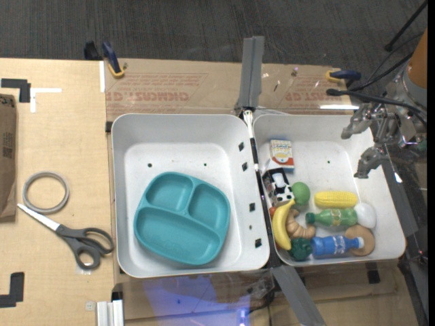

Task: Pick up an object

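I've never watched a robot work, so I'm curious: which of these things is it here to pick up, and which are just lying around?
For the job: claw; right bin with banana, corn, green bottle, blue bottle, carton.

Lying about: teal plate in the left bin, scissors, tape roll, clamps.

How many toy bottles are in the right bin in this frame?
2. A green bottle lies just below the corn cob, and a blue bottle lies near the right bin's front wall. Others may be hidden in the pile.
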{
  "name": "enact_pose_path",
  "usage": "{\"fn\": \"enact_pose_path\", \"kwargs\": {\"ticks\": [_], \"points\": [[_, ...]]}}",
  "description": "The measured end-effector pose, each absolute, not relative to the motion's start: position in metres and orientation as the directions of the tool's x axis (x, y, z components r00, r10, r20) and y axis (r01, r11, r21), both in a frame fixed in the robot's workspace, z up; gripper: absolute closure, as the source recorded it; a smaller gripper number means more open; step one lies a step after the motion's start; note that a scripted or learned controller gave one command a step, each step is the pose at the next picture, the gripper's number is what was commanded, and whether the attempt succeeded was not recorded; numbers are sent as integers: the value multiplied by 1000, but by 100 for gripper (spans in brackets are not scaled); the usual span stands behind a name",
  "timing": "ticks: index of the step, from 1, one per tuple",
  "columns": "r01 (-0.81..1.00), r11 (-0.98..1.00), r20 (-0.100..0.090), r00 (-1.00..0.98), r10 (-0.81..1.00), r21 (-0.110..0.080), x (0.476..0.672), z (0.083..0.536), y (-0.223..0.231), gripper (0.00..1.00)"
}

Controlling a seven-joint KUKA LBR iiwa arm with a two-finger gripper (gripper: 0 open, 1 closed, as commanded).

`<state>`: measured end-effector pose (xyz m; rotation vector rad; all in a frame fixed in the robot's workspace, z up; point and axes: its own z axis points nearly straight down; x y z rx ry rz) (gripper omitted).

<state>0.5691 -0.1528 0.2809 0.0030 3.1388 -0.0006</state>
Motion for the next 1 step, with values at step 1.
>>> {"fn": "enact_pose_path", "kwargs": {"ticks": [1], "points": [[-36,999,-2,-999,-36,0,576,142,-96,0]]}}
